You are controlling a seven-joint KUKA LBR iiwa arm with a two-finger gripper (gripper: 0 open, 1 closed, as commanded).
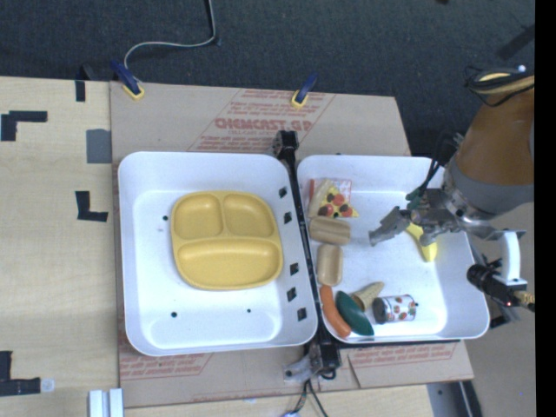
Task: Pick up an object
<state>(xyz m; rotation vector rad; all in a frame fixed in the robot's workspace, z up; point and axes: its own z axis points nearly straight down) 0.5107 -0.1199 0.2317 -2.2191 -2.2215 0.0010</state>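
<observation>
My gripper (391, 228) hangs over the middle of the right bin (452, 315), reaching in from the right. Just right of it, partly under the wrist, lies a small yellow object (427, 248). Along the bin's left side lie a printed snack packet (333, 200), a tan roll (330, 230) and a second tan piece (329, 265). At the front sit an orange carrot (334, 313), a dark green object (354, 313), a tan cone (370, 291) and a small can (396, 307). Nothing shows in the gripper's grasp.
The left bin (143, 320) holds a yellow divided plate (228, 239). A black divider with clips (294, 233) runs between the bins. The arm's grey body with its orange band (499, 146) overhangs the right bin's right edge. Cardboard lies under both bins.
</observation>
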